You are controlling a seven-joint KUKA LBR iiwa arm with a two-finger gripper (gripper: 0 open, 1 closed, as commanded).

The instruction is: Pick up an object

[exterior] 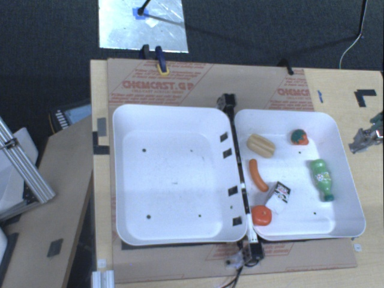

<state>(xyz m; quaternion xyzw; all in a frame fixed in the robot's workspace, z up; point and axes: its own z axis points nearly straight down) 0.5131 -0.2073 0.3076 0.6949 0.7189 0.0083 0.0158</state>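
The right bin point(345, 161) holds several small objects. A tan bread roll point(261, 144) lies at its upper left, with an orange sausage point(258, 174) just below it. A red and green round piece point(299, 137) sits near the top right, and a green bottle point(321, 179) lies along the right side. A small white carton with a dark label point(279, 195) lies low in the middle, and a red-orange piece point(261, 215) rests in the lower left corner. My gripper point(363, 138) hangs at the view's right edge, outside the right bin's rim, and touches none of the objects.
The left bin point(129, 131) stands beside the right one, and a row of black clips point(231, 173) joins them along the shared wall. Brown cardboard point(162, 83) lies under both. A shiny metal sheet point(143, 15) lies beyond the bench.
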